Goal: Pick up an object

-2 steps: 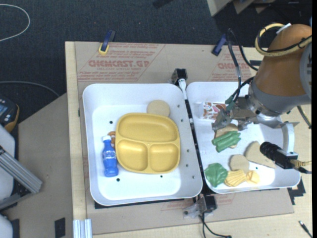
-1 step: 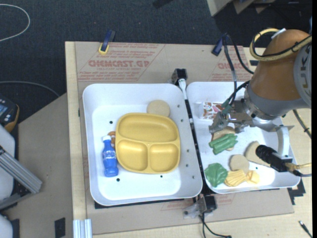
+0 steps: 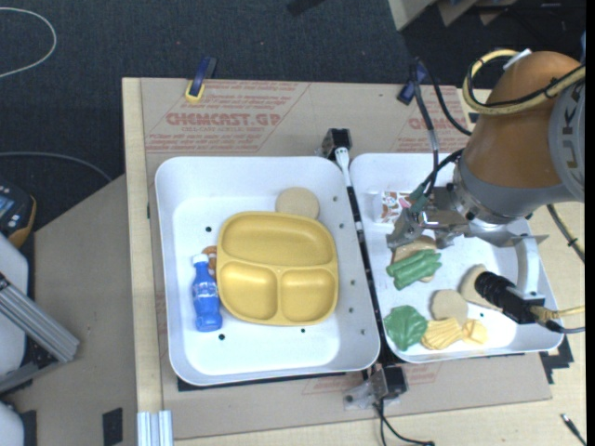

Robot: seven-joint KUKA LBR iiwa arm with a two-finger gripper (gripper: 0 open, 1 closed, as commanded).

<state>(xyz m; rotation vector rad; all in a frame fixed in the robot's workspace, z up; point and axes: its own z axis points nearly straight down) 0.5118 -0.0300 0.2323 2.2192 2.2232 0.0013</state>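
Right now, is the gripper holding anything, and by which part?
Cannot be told. The gripper is low over the green toy in the right bin, its tips hidden.

"CHEMCAST" — red, on board [image 3: 223,119]

A robotics lab: an industrial arm [image 3: 521,128] over two white bins [image 3: 177,249] on a clamped desk [image 3: 139,156], loose cables [image 3: 28,35] across dark carpet.

High slanted overhead (both bins [image 3: 177,249])
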